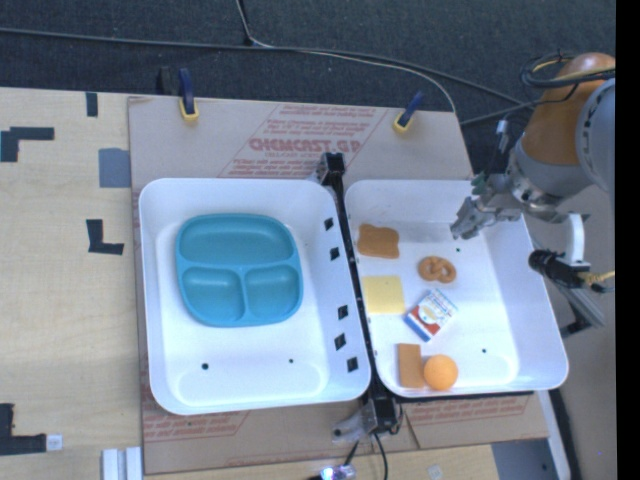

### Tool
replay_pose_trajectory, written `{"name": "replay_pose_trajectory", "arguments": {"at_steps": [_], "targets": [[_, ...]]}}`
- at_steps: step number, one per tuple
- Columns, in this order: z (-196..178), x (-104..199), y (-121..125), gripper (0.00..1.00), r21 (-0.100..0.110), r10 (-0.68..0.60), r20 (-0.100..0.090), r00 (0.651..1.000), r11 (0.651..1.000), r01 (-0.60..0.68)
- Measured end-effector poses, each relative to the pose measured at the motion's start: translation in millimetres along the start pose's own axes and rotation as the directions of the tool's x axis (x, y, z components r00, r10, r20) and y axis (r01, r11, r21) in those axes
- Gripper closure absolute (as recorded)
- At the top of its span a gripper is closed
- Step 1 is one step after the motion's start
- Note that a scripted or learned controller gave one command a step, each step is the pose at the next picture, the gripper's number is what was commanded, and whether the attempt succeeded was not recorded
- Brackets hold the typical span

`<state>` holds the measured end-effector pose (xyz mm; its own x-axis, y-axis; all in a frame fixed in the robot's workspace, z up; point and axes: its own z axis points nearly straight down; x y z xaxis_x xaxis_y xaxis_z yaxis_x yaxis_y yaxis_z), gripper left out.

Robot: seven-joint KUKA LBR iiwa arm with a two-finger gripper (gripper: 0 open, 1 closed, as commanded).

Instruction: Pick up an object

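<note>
Camera view has the pincer hanging over the upper right part of the right bin, and honestly I can't tell if it's released or clenched from this angle. Nothing visibly in it. Closest candidate is the pretzel, just below and left of it, lying flat on the bin floor. Looks like a light, stiff toy piece, probably a bit slick plastic, so I'd pinch it across the outer edges rather than poke into the loops. The orange ball down by the near edge would likely roll away. Left bin just holds a blue tray.
</note>
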<state>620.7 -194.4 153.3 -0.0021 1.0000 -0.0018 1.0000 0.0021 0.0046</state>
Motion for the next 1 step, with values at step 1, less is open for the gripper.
{"name": "replay_pose_trajectory", "arguments": {"at_steps": [1], "targets": [[-48.6, 3.1, 5.9, 1.00, 0.000, 0.000, 0.000, 1.000, 1.000, 0.000]]}}
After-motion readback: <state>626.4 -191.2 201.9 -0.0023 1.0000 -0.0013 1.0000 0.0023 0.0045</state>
